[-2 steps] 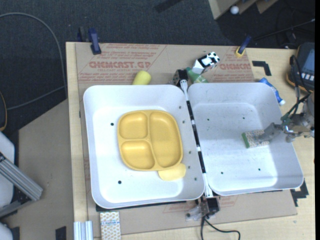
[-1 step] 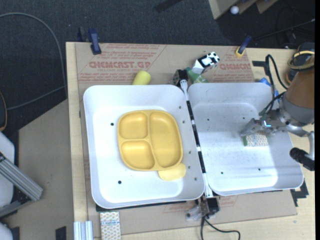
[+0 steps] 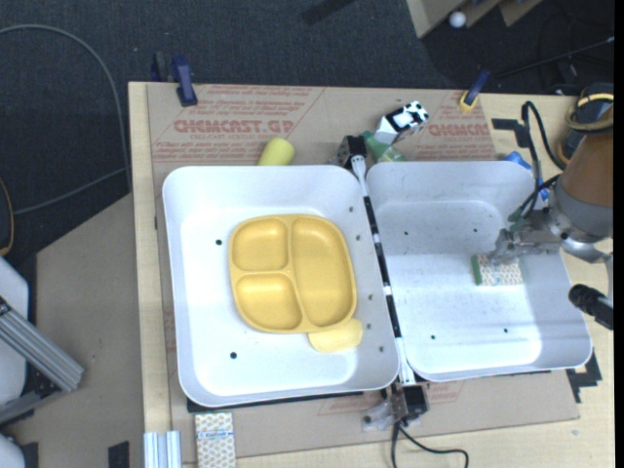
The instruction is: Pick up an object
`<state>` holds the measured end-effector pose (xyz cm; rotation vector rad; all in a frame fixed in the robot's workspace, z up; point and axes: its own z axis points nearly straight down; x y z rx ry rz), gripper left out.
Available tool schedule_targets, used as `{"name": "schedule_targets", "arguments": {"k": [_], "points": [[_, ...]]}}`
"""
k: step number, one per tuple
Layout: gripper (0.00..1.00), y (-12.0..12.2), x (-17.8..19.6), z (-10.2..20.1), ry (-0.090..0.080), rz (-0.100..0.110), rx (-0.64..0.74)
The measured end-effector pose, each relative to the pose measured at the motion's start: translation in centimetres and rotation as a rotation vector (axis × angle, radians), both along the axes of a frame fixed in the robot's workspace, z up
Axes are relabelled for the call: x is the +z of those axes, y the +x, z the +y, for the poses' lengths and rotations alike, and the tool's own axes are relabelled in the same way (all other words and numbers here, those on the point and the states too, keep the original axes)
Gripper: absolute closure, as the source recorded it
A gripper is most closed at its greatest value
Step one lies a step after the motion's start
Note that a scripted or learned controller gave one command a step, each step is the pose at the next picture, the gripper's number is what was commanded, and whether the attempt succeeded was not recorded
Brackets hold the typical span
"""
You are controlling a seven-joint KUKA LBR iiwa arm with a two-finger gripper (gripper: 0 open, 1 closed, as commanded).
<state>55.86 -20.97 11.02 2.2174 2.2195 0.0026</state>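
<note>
Gripper (image 3: 509, 246) sits low in the right bin (image 3: 439, 349), right over a small green-edged sponge (image 3: 498, 270) at about 3 o'clock; might be touching it. Can't tell its grip state. Yellow tray (image 3: 291, 272) fills the left bin (image 3: 195, 261).

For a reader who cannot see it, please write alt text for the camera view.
A grey robot arm's gripper reaches from the right into the right white bin, just above a small flat green-edged packet. The left white bin holds a yellow three-compartment plastic plate, partly covering a pale yellow piece.
</note>
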Motion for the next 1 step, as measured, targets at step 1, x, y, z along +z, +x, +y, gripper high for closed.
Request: {"name": "schedule_targets", "arguments": {"k": [1], "points": [[1.0,1.58,-0.38,-1.37,0.001,0.002,0.0]]}}
